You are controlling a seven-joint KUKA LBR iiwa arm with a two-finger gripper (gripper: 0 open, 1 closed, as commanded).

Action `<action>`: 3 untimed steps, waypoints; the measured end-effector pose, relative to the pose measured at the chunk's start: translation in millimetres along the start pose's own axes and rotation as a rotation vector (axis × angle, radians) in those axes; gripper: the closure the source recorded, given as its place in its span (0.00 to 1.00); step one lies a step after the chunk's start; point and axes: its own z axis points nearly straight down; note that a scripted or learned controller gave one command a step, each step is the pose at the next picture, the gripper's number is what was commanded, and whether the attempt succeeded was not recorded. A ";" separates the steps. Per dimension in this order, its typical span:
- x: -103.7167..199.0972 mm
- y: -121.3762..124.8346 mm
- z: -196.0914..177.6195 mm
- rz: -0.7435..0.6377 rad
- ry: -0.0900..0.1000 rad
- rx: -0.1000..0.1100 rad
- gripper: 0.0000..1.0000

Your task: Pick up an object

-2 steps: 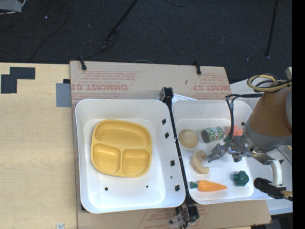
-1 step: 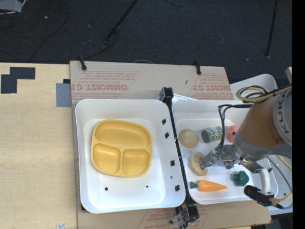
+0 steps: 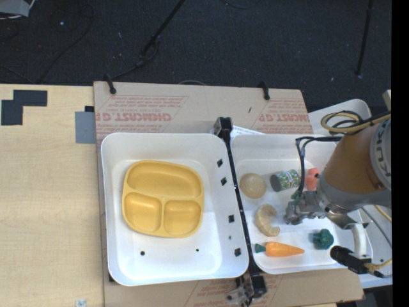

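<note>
My gripper point(image 3: 295, 213) reaches into the right bin point(image 3: 268, 147) from the right, low over its middle. Just left of it lies a tan lumpy piece point(image 3: 266, 220). A pale round ball point(image 3: 252, 185) sits further up and left. A small dark can with a green label point(image 3: 285, 180) lies on its side above the gripper. An orange carrot point(image 3: 283, 250) rests near the bin's front edge, and a green toy point(image 3: 323, 238) lies to the right of it. A reddish-orange object point(image 3: 312, 178) peeks out beside the arm. I see nothing held between the fingers.
The left bin point(image 3: 115, 235) holds a yellow divided plate point(image 3: 163, 197). A black divider point(image 3: 231, 190) runs between the two bins. The grey arm with its orange band point(image 3: 354, 168) covers the right bin's right side. Cables point(image 3: 339, 120) loop behind it.
</note>
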 end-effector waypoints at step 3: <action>-5.9 8.8 -163.6 -0.005 -0.003 -0.008 1.00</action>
